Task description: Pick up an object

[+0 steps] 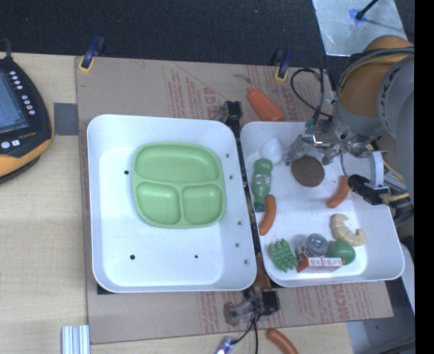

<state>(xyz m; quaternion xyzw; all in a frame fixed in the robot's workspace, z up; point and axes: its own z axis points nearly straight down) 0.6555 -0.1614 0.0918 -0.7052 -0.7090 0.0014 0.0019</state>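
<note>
My gripper (pixel 314 152) hangs over the far part of the right bin (pixel 382 264), its fingers spread open with nothing between them. A brown round disc (pixel 307 172) lies on the bin floor just in front of it. Around it lie a white egg shape (pixel 270 150), a green bottle (pixel 261 179), a red sausage (pixel 267 214) and an orange-red sausage (pixel 339 191). Along the bin's near side sit a green leafy piece (pixel 281 254), a small can (pixel 316 243), a red box (pixel 320 265), a green round piece (pixel 343 251) and a beige curved piece (pixel 347 229).
The left bin (pixel 110 264) holds a green divided plate (pixel 178 184). A carrot (pixel 264 105) lies on the bench behind the right bin, and an orange piece (pixel 283 340) lies in front of it. A teach pendant (pixel 7 124) sits at the far left.
</note>
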